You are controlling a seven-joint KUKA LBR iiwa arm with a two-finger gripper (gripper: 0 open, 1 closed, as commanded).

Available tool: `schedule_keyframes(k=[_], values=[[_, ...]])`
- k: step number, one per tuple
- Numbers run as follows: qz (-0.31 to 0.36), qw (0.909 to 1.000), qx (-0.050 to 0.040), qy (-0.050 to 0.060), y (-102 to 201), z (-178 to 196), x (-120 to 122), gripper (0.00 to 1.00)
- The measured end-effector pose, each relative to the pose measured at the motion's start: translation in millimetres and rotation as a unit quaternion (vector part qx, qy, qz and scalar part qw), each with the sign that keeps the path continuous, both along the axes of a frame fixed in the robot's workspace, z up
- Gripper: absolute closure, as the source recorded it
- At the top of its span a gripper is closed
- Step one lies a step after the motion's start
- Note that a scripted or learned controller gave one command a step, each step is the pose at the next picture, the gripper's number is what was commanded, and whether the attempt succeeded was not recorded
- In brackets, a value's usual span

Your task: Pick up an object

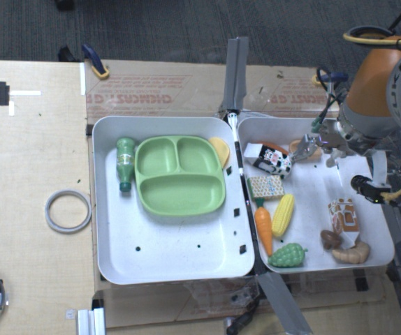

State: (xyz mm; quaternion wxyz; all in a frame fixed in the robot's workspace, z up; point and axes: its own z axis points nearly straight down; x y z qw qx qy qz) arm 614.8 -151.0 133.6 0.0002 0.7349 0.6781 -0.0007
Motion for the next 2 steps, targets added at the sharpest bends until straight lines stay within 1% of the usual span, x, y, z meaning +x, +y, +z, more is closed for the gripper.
schedule_keyframes(k=[1,2], values=[[0.033,0.9995,0.0006,0.000,-39,-42,25,0.00],[0.076,0.9971,0.0004,0.000,19,-13,-17,0.00]])
